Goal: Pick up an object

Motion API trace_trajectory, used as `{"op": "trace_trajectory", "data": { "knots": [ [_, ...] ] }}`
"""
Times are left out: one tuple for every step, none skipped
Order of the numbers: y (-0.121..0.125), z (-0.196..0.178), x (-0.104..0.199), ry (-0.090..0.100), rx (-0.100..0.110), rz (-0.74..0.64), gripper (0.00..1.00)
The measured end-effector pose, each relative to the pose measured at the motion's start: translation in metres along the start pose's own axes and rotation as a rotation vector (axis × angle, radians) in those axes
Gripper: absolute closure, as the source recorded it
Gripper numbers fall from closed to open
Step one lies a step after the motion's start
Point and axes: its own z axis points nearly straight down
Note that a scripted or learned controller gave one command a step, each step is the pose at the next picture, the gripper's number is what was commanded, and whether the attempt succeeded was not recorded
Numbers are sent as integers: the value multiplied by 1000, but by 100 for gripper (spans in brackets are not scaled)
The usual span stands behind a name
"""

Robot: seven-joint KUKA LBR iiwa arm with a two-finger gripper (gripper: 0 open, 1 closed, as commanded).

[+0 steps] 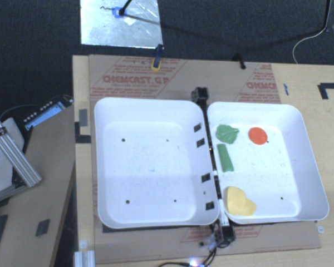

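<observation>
Objects to pick from, four in all, lie in the right bin (pixel 314 166), in the right half of the frame. A red disc (pixel 258 136) sits near the bin's upper middle, with bare white floor around it on every side. A green leafy piece (pixel 227 133) lies to the disc's left, close to the bin's left wall. Just below it is a green stick (pixel 226 158), set lengthwise along that wall and near it. A yellow lump (pixel 239 201) rests in the lower left corner, tight to the wall and the lower rim. The bin's right half and lower middle are open floor.

The left bin (pixel 150 166) meets the right one along a seam with dark clips (pixel 201 143). Both bins rest on a cardboard sheet (pixel 133 78) on the tabletop (pixel 50 166). A silver sheet (pixel 119 15) lies at the upper left.
</observation>
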Motion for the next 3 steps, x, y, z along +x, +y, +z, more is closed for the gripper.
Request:
{"op": "trace_trajectory", "data": {
  "knots": [
    [11,0,6,0,0,-3,100],
    [11,0,10,1,1,-3,100],
    [-104,1,12,4,7,2,100]
  ]
}}
